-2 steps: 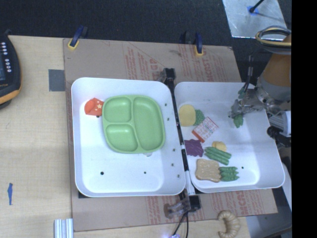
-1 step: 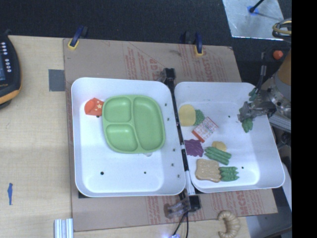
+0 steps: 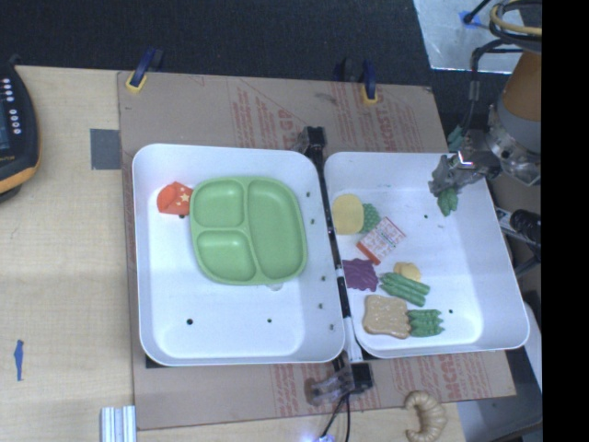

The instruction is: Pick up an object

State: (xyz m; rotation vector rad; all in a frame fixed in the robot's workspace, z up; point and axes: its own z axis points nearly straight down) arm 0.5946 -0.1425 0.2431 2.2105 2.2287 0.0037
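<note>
Right bin [image 3: 479,274] | claw [image 3: 448,184] on green piece [image 3: 447,201], partly hidden

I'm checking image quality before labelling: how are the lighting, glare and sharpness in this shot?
Camera view: even, soft light; the divided green plate casts a faint shadow on the left bin; the white bin floors look bright, a bit washed out; the gripper and small toys in the right bin are soft, lacking fine detail.

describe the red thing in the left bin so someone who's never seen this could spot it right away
Start at the left white bin, which holds a green divided plate. Just off the plate's upper-left corner, touching its edge, lies a small red-orange toy. It is the one red item in that bin.
</note>
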